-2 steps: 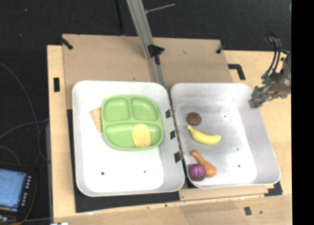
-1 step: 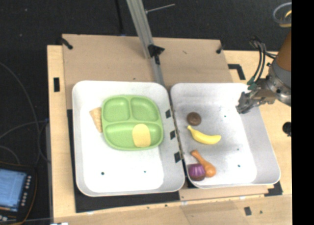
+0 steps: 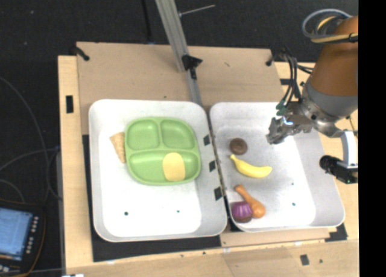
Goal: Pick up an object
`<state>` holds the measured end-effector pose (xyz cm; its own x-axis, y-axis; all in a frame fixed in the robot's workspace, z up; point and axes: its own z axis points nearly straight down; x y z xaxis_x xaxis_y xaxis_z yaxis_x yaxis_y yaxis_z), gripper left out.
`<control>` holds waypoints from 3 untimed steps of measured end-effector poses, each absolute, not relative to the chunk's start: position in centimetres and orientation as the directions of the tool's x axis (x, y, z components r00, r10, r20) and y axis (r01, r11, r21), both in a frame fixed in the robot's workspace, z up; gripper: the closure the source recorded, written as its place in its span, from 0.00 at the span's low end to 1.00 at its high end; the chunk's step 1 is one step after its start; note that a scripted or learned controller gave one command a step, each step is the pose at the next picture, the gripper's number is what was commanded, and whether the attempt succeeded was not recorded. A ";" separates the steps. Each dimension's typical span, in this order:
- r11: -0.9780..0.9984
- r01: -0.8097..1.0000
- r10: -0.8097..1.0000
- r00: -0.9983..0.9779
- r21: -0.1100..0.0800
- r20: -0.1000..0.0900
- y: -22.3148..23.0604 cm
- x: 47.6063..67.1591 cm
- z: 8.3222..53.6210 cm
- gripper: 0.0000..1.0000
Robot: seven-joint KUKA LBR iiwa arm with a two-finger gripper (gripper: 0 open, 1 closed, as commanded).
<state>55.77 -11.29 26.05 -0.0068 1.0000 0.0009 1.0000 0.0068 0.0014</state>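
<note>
The right bin (image 3: 301,209) holds a brown round object (image 3: 239,146), a yellow banana (image 3: 252,169), an orange carrot (image 3: 250,201) and a purple object (image 3: 242,211) beside the carrot. My gripper (image 3: 277,132) hangs over the upper part of this bin, to the right of the brown object and above the banana. Nothing shows between its fingers. In the left bin (image 3: 108,209) lies a green divided plate (image 3: 161,149) with a yellow piece (image 3: 174,166) in its lower section. A tan slice (image 3: 118,145) rests against the plate's left rim.
A metal pole (image 3: 172,25) slants up from the bench behind the bins. Black clips (image 3: 212,165) sit along the seam between the two bins. The wooden bench top (image 3: 139,73) surrounds the bins. A tablet screen (image 3: 15,233) lies at the lower left.
</note>
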 end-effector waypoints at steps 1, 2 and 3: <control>0.006 1.000 1.000 -0.006 0.001 0.001 -6.4 54.3 25.3 1.00; 0.007 1.000 1.000 -0.007 0.000 0.001 -0.8 54.3 24.1 1.00; 0.008 1.000 1.000 -0.008 0.000 0.002 5.0 53.4 23.4 1.00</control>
